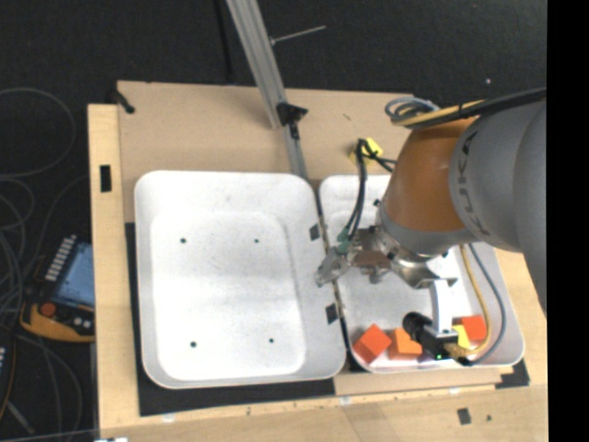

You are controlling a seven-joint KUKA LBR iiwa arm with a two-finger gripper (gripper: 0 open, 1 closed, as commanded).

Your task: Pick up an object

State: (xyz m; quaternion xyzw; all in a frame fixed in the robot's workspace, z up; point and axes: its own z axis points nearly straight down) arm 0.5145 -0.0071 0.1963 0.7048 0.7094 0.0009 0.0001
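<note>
- Over the right bin [342,201] hangs the arm [442,191], its bulk covering most of that bin's floor.
- The gripper [354,263] sits low by the right bin's inner wall, the side next to the left bin [230,274].
- I cannot tell how far open the gripper is. I see nothing held in it, and I cannot make out whether it touches the wall or the floor.
- The things worth picking lie at the right bin's end nearest the view's lower edge. An orange block [373,341] is nearest the inner wall, a second block [405,344] lies just beside it, and a third block [472,328] is toward the outer wall.
- None of the three is at the gripper; all lie apart from it, further along the right bin.
- I judge this the approach step, with no grasp made yet.
- To do it well I would choose the orange block, since it is the closest and the most exposed.
- I would bring the gripper above that block, clear of the right bin's wall, and turn it so the second block is not caught in the closing.
- Then I would go straight down, close, and lift slowly enough to check that the block comes up.
</note>
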